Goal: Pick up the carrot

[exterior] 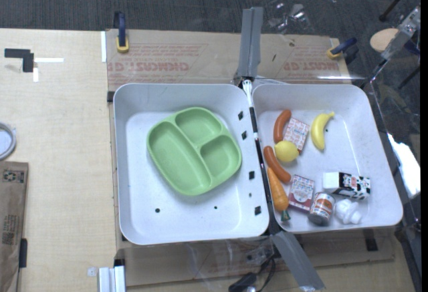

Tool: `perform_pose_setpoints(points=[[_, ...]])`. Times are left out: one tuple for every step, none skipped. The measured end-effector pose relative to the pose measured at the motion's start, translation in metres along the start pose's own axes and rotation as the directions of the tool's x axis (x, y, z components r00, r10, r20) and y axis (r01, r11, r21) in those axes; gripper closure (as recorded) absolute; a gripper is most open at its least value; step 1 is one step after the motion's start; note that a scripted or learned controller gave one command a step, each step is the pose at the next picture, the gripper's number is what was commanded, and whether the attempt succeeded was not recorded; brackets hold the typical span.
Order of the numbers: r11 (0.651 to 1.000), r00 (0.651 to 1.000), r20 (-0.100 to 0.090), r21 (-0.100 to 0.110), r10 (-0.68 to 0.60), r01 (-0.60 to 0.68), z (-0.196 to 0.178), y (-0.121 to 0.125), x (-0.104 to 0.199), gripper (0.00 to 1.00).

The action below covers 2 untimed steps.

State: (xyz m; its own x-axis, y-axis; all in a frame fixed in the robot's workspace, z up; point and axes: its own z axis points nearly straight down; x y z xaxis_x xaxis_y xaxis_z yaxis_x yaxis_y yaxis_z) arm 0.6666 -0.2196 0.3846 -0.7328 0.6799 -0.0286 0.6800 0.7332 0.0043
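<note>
The carrot point(278, 194) is orange with a small green stub at its near end. It lies in the right bin point(364, 107), along that bin's left wall near the front corner. Its far end touches a reddish sausage point(275, 162), and a red and white packet point(301, 191) lies just to its right.
The right bin also holds a lemon point(286, 151), a second sausage point(281, 125), a banana point(321, 129), another packet point(296, 134), a small can point(322, 208), a cow-print carton point(348, 183) and a white lump point(348, 212). A green divided plate point(194, 149) lies in the left bin point(134, 170).
</note>
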Motion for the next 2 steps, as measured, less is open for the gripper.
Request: perform_pose_setpoints(points=[[1.000, 1.000, 0.004, -0.001, -0.001, 0.001, -0.0090, 0.0007, -0.0012, 1.00], [1.000, 1.000, 0.008, -0.001, -0.003, 0.003, -0.0181, 0.0014, -0.0023, 1.00]])
